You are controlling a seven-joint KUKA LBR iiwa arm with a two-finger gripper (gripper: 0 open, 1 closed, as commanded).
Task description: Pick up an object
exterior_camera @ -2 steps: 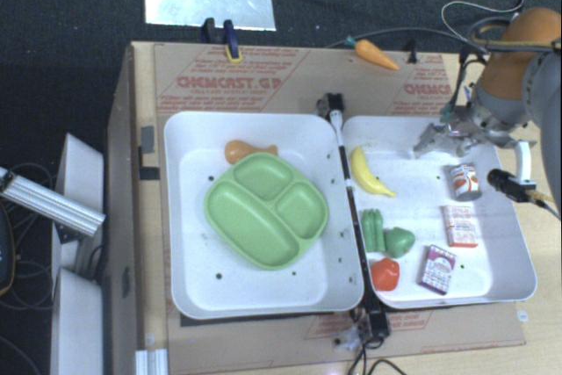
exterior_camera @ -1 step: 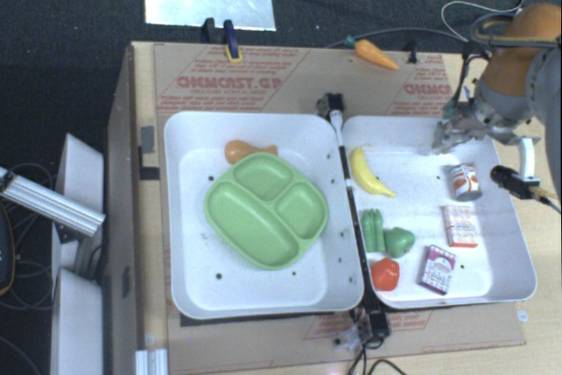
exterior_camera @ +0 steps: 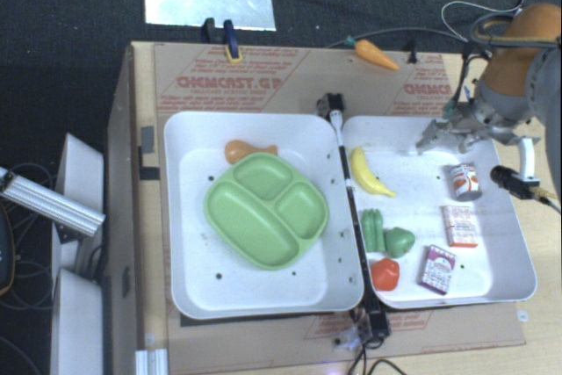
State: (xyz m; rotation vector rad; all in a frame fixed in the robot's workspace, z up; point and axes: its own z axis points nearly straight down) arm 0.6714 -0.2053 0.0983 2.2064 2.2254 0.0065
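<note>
Jaws of the gripper (exterior_camera: 436, 137) look spread and hold nothing, low over the right bin's (exterior_camera: 523, 263) far end, with the small can (exterior_camera: 464, 181) just below-right, probably within reach.

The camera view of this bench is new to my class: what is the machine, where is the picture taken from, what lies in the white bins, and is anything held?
One camera looks down at a slant. The grey arm with an orange band is a robot reaching in from the right; its tool hovers over the right bin, nothing visibly held. That bin holds a toy banana, a small can, two small boxes and green and red toy vegetables. The left bin holds a green divided plate.
</note>
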